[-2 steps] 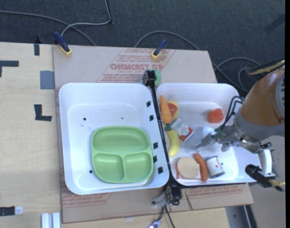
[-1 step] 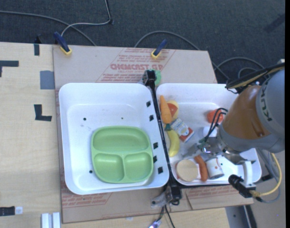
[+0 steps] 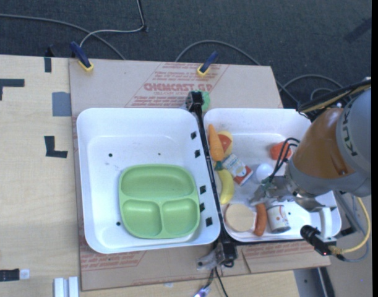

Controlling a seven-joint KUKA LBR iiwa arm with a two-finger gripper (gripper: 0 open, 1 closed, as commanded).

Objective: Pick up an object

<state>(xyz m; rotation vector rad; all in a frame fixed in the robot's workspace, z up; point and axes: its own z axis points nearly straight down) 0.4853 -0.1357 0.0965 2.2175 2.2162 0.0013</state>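
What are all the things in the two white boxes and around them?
left bin: one, white, left half of the bench
divided plate: one, light green, three compartments, lying in the left bin
right bin: one, white, right half of the bench
carrot: one, orange, upper left of the right bin
banana: one, yellow, along the right bin's left wall
sausage: one, orange-red, near the right bin's front edge
round disc: one, tan, just left of the sausage
ball: one, white, middle of the right bin
clamps: two, blue and yellow, on the cardboard's back edge
arm: one, grey with orange band, over the right bin
gripper: one, dark, low over the right bin's toys
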